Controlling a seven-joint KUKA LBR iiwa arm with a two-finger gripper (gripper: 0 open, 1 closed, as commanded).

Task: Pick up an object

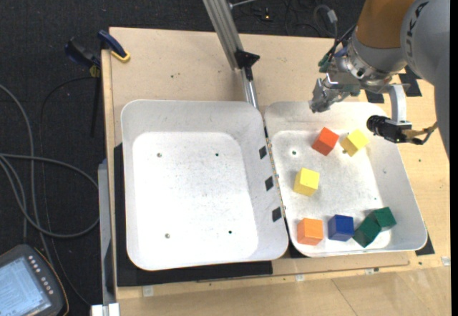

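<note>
This was a robotics lab or test cell. A plywood bench (179,57) stood on dark carpet strewn with loose cables (28,164), and a clamp (96,53) gripped its edge. An aluminium pole (218,11) rose from the bench. A teach pendant (25,282) lay on the floor at the corner, and the grey-and-orange industrial arm (401,7) reached over two white bins (136,121).

The light wooden bench (186,64) carries two shallow white bins side by side. The left bin (136,179) covers much of the bench's left half, reaching toward its front edge, and the right bin (401,186) touches it along the middle and extends to the front right corner. A blue and yellow clamp (114,46) grips the back left corner.
</note>
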